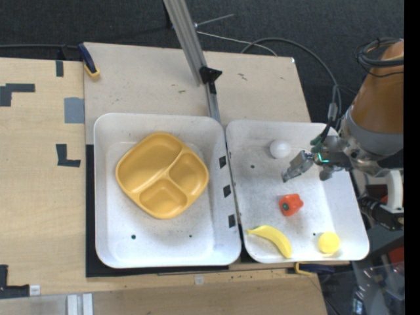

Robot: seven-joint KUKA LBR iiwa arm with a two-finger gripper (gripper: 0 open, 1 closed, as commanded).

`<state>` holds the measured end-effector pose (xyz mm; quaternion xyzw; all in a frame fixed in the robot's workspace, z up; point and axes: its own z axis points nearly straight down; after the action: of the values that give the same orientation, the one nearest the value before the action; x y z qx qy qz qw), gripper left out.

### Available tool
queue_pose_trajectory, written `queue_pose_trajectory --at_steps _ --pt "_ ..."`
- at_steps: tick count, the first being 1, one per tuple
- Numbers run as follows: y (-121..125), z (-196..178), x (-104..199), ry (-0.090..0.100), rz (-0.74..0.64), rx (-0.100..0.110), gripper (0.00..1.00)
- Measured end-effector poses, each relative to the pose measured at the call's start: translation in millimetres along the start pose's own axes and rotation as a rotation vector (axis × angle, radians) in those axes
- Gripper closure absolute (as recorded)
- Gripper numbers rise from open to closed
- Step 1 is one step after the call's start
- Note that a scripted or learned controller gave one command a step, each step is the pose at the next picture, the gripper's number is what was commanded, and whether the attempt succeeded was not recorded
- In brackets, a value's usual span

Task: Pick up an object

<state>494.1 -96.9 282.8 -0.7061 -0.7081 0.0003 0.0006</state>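
The end effector (307, 164) is hovering over the right bin (341, 241) with fingers spread wide and holding nothing, likely lining up a pick. The red object (290, 204) is lying just below it, apart from the banana (272, 238), lemon (329, 243) and white ball (280, 149).

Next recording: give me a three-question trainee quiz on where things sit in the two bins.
1. True or false: the yellow divided plate lies in the left bin.
2. Which is nearest the end effector? A white ball; B banana; C lemon.
3. Fill in: the red pepper lies in the ___ bin.

Key: 1 true; 2 A; 3 right.
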Motion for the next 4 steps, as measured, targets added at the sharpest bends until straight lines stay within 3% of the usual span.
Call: queue_pose_trajectory --at_steps 3,4 --pt "0.3 189.6 6.4 0.001 0.002 0.008 0.0" --pt "1.5 176.7 7.1 0.002 0.0 0.005 1.0"
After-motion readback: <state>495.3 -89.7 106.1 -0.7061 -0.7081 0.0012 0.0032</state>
